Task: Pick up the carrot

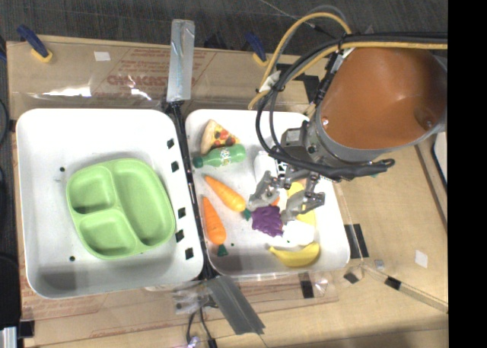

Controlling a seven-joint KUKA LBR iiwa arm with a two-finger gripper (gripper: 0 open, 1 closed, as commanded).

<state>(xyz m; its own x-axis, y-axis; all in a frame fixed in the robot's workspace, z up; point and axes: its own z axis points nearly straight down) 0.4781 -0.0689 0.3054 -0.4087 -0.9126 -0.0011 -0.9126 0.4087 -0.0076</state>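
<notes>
Two orange carrots lie in the right bin (228, 261). One carrot (225, 193) lies slanted near the bin's middle. The other carrot (214, 221) lies along the left wall, green tip toward the front. My gripper (284, 200) hangs right of both carrots, just above a purple grape bunch (267, 221). Its two fingers are spread open, and I see nothing held between them. The nearest carrot is a short way to the left of the left finger (263, 193).
The right bin also holds a pizza slice (215, 135), a green bottle (221, 156), a banana (295, 254) and a white item (301, 233). A green divided plate (119, 205) sits in the left bin (38, 148). Cables loop above the wrist.
</notes>
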